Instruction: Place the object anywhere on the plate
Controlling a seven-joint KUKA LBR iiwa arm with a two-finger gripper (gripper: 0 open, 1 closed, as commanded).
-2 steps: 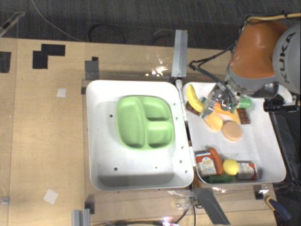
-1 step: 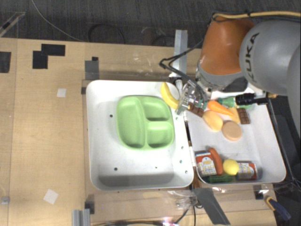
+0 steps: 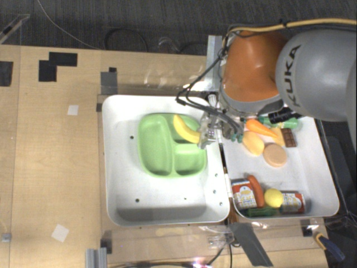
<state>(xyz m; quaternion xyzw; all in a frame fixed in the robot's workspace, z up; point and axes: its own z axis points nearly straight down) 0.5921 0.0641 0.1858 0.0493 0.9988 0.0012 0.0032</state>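
Looming closest to the lens, our grey arm (image 3: 312,60) with its orange band reaches in over the bins, and its gripper (image 3: 211,132) hangs at the right edge of the green plate (image 3: 164,149); whether it is open or closed we cannot tell. We see the banana (image 3: 185,129) lying on the plate's upper right rim, just beside the gripper. We judge it light, soft and smooth-skinned, best taken across its middle. Both white bins (image 3: 162,205) sit on a pale wooden bench (image 3: 50,166), with dark carpet behind.
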